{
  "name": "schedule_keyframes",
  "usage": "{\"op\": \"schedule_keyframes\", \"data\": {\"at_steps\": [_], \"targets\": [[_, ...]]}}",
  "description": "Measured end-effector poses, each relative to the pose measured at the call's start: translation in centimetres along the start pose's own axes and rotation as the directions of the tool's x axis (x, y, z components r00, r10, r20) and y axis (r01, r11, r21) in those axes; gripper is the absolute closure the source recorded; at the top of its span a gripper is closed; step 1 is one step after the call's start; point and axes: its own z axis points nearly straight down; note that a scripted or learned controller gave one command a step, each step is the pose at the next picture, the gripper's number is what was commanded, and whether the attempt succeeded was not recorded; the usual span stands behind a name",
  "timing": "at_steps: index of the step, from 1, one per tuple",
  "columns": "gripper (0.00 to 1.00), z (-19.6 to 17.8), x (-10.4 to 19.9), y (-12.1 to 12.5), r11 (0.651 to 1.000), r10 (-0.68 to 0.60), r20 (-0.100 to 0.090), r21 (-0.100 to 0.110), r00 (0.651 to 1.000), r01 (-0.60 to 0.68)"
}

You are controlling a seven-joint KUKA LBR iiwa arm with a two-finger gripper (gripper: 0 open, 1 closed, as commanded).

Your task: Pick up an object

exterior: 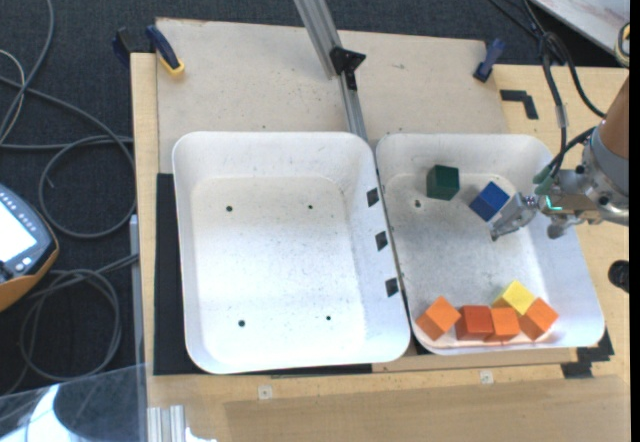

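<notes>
Tabletop [260,80]: pale board bearing two shallow white bins side by side, with blue clamps at the far corners.

Left bin [200,260]: white, speckled, four small dark dots on its floor.

Right bin [450,260]: white, holds all the blocks listed below.

Green block [442,182]: far part of the right bin, standing apart from the walls.

Blue block [489,200]: just beside the green block, on its near right; lies just beside the tool tip, on the tip's far left. Whether the two touch cannot be told.

Orange blocks [485,320]: a row along the near wall of the right bin, touching one another; the middle ones are a deeper red-orange.

Yellow block [518,295]: just behind the row, toward its right end, touching the orange blocks.

Arm [610,150]: grey, enters from the right edge over the right bin's right wall.

Tool [510,218]: low over the right bin, pointing left toward the blue block. How far its fingers are parted cannot be told; no block is seen between them.

Metal rail [315,10]: slants from the top edge down to the gap between the bins.

Cables [60,130]: black, looped on the dark floor to the left.
</notes>
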Motion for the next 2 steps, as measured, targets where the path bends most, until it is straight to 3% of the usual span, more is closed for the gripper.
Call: {"op": "schedule_keyframes", "data": {"at_steps": [2], "targets": [[0.00, 11.8, -0.2, -0.9, 1.000, 0.001, -0.002, 0.008, 1.000, -0.001]]}}
